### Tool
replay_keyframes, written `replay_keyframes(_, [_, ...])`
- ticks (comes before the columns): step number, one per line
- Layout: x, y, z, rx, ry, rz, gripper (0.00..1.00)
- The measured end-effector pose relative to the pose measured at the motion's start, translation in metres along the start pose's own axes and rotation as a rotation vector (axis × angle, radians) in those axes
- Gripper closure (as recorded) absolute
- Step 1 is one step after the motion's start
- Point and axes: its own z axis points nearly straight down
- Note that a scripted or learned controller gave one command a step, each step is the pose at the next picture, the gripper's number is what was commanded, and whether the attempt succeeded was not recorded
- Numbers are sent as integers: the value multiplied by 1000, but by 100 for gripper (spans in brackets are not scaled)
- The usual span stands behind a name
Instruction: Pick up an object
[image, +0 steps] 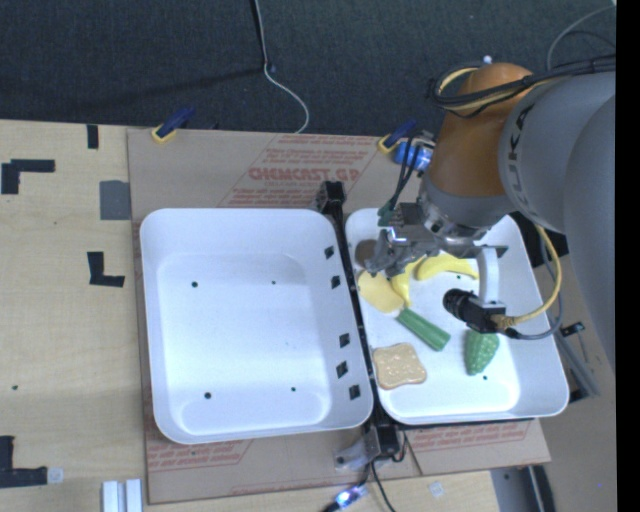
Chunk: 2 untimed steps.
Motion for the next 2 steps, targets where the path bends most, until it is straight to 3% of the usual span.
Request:
replay_keyframes(1, [48, -66, 10, 4, 2, -3, 100])
replay_keyframes(2, [64, -93, -187, -20, 5, -4, 100])
